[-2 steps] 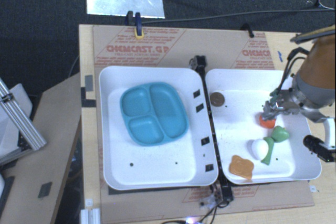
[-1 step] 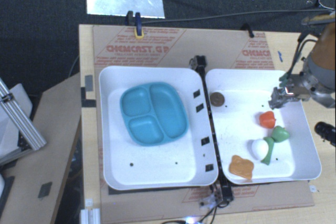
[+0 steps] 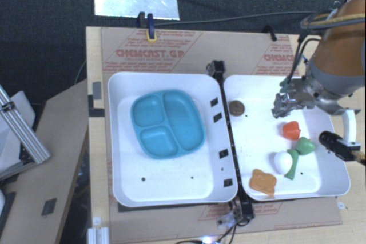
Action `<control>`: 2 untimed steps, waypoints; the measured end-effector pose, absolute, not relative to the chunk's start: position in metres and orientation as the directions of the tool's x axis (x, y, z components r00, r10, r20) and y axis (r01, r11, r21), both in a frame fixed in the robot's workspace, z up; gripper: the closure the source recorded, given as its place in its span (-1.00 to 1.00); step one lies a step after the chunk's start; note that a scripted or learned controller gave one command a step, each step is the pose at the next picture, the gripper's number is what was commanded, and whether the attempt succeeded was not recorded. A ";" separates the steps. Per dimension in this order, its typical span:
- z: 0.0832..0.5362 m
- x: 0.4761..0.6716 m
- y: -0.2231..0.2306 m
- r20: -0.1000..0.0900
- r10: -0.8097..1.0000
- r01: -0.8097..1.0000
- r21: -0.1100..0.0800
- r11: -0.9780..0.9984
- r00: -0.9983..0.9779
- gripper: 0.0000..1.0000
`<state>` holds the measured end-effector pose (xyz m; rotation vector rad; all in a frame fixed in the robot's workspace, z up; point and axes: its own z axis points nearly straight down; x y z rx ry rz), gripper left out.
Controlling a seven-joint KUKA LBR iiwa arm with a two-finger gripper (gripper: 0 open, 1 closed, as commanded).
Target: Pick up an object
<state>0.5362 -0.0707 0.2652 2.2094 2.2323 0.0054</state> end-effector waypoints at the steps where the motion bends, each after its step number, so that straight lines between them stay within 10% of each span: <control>1: 0.265 0.541 -0.020 0.002 1.000 1.000 0.003 0.010 -0.010 1.00; 2: 0.243 0.557 0.029 0.002 1.000 1.000 0.000 0.009 -0.009 1.00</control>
